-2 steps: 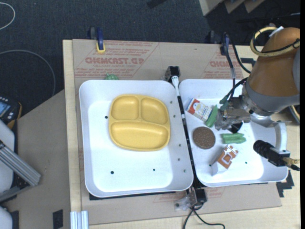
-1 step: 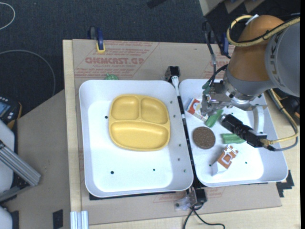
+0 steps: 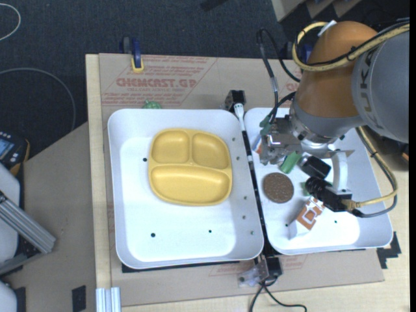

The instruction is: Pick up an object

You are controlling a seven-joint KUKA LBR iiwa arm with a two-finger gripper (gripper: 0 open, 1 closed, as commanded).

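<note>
My gripper point(image 3: 276, 142) hangs low over the far left part of the right bin point(image 3: 364, 236), under the orange wrist band. A green object point(image 3: 290, 161) pokes out just below and to the right of it, partly hidden. A brown round disc point(image 3: 278, 188) lies flat on the bin floor in front of the gripper. Nearer the front lies a small orange and white piece point(image 3: 310, 215). Whether anything is held is hidden by the wrist.
The left bin point(image 3: 136, 233) holds a yellow divided plate point(image 3: 190, 166) in its far half. A ridge where the two bins meet runs just left of the gripper. The arm covers the right bin's far right part.
</note>
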